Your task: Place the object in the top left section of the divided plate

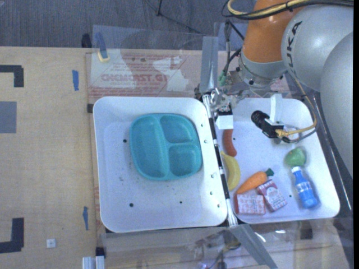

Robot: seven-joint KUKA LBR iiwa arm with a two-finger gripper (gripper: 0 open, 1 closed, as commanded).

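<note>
Arm's gripper (224,119) sits low over the sausage (229,142) at the right bin's (325,203) left edge — jaw state cannot be told. Divided plate (166,145) in left bin holds nothing — placement not yet done.

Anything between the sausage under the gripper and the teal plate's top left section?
Only the two bins' adjoining rims lie between the sausage and the plate. The plate's sections look bare. The gripper hangs just above the sausage.

floor (67,10): grey carpet | bench (39,167): light wood, blue tape (75,80)
</note>
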